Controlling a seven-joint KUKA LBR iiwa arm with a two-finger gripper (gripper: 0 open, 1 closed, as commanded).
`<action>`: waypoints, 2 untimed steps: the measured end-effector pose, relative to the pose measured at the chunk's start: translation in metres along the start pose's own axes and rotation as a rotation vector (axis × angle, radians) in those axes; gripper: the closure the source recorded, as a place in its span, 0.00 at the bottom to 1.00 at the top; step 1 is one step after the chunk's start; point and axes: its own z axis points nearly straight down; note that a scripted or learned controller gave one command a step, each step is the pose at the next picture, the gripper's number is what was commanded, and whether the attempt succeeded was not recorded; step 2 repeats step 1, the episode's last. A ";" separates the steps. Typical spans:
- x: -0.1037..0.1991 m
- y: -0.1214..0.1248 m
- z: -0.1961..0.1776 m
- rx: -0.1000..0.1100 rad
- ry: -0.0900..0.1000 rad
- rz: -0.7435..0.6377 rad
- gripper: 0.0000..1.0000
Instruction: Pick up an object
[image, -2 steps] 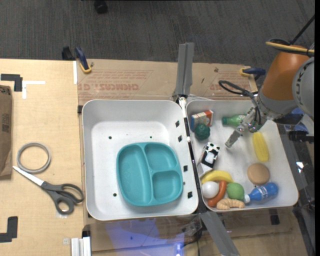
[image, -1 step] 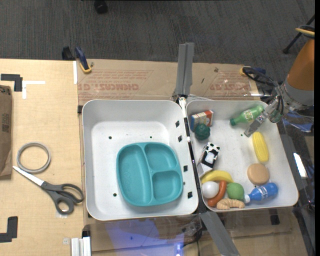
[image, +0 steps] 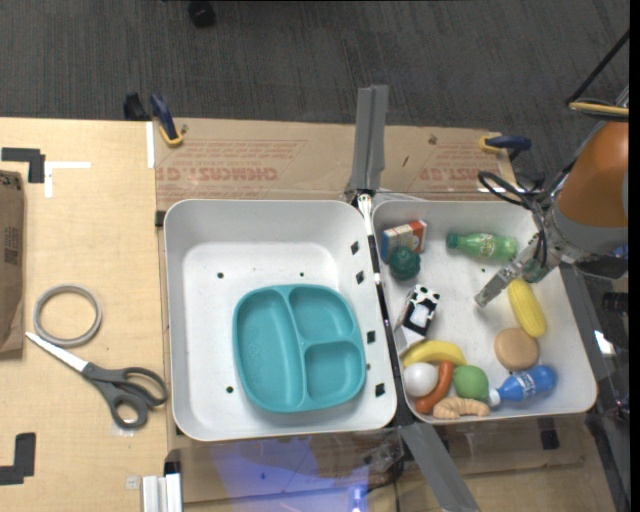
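Observation:
The right bin (image: 570, 300) holds several small items. Among them are a green bottle (image: 482, 245), a yellow corn cob (image: 527, 308), a tan bun (image: 516, 350), a blue bottle (image: 525, 385) and a banana (image: 435, 352). A black-and-white block (image: 421, 308), a teal ball (image: 404, 263) and a small red-and-white box (image: 405, 237) lie there too. My gripper (image: 506, 281) hangs over this bin between the green bottle and the corn. It is open, with nothing between its fingers. A teal divided plate (image: 300, 345) lies in the left bin (image: 190, 260).
A white ball (image: 420, 378), a green ball (image: 470, 382) and a red sausage (image: 437, 395) crowd the right bin's front. Scissors (image: 110, 380) and a tape roll (image: 67, 313) lie on the bench to the left. Blue clamps (image: 165, 118) hold cardboard behind the bins.

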 end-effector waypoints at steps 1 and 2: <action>-0.001 0.001 -0.011 -0.002 -0.004 -0.003 1.00; -0.001 0.001 -0.011 -0.002 -0.004 -0.003 1.00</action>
